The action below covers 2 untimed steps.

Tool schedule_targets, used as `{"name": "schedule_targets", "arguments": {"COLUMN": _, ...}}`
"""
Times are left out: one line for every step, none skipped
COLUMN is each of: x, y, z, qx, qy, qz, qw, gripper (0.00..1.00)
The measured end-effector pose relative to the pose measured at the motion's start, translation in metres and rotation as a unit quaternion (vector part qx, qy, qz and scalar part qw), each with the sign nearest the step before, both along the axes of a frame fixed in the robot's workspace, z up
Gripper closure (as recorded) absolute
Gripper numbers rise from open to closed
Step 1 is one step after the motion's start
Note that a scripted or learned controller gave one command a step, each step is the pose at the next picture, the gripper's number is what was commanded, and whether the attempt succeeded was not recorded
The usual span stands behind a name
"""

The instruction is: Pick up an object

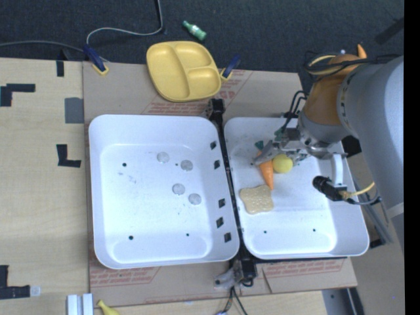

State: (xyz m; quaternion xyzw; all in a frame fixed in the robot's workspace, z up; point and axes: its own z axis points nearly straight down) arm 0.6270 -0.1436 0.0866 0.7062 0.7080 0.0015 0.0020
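From the fixed camera above the counter (39,176), 2 shallow white bins sit side by side on a cardboard sheet. The left bin (105,195) carries only a few pale round marks on its floor. The right bin (341,235) holds 3 small things, grouped in its upper left part: a yellow ball (283,165), an orange carrot-shaped piece (267,174) touching the ball on its left side and pointing down, and a tan cracker-like square (256,200) lying flat just below the carrot, apart from it.

The grey arm (384,110) comes in from the right, its orange band (323,104) above the wrist. The jaws (281,151) hang low over the right bin, directly above the ball and the top of the carrot. Whether the jaws are apart or together I cannot tell, since the wrist body and cabling hide them, and nothing can be seen between them.

Beyond the bins, a yellow divided plate (184,71) rests on the counter's far edge, just above the seam between the 2 bins. A small green item (195,29) lies on the dark floor behind it, near a thin cable (125,31).
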Motion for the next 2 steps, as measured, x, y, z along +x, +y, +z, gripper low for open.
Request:
{"name": "schedule_targets", "arguments": {"x": 0.001, "y": 0.000, "z": 0.011, "qx": -0.0001, "qy": -0.001, "qz": 0.000, "qw": 1.0000, "gripper": 1.00}}
{"name": "schedule_targets", "arguments": {"x": -0.023, "y": 0.072, "z": 0.145, "qx": 0.0000, "qy": 0.001, "qz": 0.000, "qw": 1.0000, "gripper": 1.00}}
